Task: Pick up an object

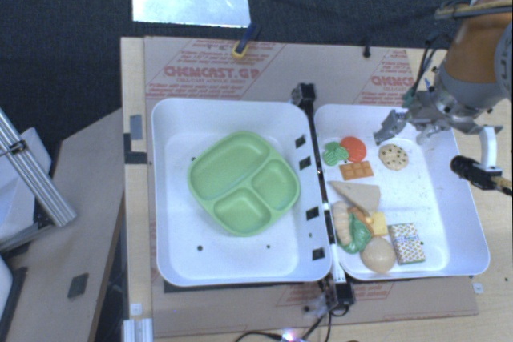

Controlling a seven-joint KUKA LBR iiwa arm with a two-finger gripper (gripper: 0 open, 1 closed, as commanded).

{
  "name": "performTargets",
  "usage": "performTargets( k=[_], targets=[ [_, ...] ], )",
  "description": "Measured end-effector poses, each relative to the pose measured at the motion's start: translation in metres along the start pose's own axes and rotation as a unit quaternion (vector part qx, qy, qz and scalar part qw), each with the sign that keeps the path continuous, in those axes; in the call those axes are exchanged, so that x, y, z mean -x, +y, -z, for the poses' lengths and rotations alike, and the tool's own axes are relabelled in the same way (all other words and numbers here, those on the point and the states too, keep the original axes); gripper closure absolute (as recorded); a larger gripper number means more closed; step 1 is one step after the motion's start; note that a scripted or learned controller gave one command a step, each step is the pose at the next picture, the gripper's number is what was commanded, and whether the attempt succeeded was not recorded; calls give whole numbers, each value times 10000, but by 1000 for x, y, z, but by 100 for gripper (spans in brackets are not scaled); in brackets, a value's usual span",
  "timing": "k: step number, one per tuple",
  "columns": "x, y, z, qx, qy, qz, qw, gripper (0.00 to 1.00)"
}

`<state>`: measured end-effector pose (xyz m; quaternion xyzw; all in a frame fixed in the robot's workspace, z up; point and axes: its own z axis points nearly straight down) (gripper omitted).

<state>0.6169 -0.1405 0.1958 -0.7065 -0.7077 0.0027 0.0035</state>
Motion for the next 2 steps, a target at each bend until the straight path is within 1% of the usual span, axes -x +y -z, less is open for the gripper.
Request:
performTargets(
  k=[1,2],
  targets=[
    [0,3,6,52,-8,8,10000,0],
    [-1,-4,-39,35,-4,-2,10000,0]
  ],
)
